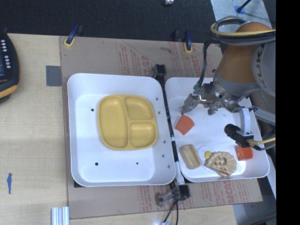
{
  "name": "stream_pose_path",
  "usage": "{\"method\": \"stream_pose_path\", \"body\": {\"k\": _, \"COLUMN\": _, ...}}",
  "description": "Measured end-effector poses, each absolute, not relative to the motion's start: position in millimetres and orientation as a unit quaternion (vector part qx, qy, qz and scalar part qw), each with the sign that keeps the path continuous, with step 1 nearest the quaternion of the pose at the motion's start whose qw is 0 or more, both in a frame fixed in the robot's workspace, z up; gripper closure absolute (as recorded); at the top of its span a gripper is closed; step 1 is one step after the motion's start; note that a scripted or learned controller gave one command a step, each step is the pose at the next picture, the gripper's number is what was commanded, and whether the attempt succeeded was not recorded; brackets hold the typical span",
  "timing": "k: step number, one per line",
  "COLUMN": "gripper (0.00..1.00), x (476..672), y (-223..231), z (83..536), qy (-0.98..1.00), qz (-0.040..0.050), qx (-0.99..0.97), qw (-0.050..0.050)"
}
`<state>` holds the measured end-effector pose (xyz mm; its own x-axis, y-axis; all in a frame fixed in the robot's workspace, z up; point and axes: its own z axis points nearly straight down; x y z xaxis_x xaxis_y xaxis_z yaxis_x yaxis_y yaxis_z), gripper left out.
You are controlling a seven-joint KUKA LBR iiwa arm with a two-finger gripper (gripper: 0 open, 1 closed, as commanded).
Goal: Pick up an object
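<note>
A: Where do we find the gripper [191, 104]?
B: Over the right bin [174, 90], fingers spread, nothing between them. The orange block [184, 124] lies at its six o'clock, apart.
A: Surface?
B: Cardboard [117, 55] on a wooden bench [33, 139].

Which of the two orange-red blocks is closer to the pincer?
The larger orange block at the right bin's left side, just below the pincer. The smaller one sits near that bin's right edge.

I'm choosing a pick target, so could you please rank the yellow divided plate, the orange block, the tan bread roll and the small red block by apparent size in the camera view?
1. yellow divided plate
2. tan bread roll
3. orange block, close to the roll, so unsure
4. small red block
</note>
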<state>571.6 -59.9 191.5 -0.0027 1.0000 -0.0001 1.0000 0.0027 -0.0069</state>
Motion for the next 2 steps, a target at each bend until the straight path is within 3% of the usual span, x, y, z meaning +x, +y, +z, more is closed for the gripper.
{"method": "stream_pose_path", "body": {"k": 1, "gripper": 0.00, "x": 579.0, "y": -94, "z": 92, "qy": -0.707, "qz": -0.0027, "qx": -0.707, "qw": 0.002}}
{"method": "stream_pose_path", "body": {"k": 2, "gripper": 0.00, "x": 521.3, "y": -128, "z": 98, "qy": -0.707, "qz": -0.0044, "qx": -0.707, "qw": -0.005}}
